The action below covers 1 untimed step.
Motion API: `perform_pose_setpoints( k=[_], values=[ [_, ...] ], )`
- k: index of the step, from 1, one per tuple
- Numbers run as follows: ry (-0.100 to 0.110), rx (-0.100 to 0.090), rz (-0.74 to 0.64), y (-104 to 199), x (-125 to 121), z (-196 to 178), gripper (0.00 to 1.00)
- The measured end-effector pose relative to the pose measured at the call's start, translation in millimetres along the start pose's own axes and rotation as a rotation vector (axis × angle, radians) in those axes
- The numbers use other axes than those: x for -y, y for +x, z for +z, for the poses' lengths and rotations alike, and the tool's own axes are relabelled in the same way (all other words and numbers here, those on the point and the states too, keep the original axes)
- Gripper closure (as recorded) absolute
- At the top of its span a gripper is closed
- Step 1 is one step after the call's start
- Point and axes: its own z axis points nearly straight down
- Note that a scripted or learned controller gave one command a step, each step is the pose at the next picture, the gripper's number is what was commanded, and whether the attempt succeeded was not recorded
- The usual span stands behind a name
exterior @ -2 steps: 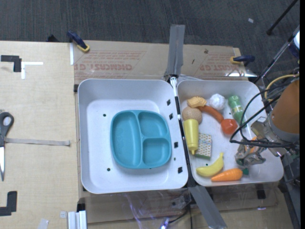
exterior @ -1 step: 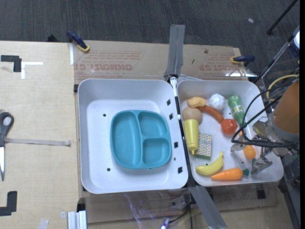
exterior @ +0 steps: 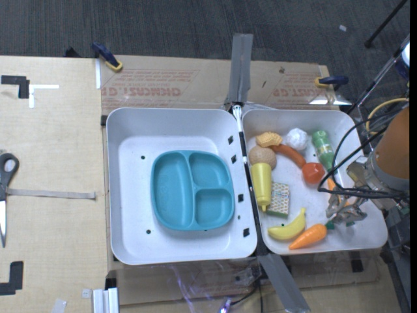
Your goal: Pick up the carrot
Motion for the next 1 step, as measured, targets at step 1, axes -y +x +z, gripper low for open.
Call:
perform_pose_setpoints(
  k=[1],
  values=[
    [0.000,0.000,0.000,0.0,0.0,0.0,0.00]
  ],
)
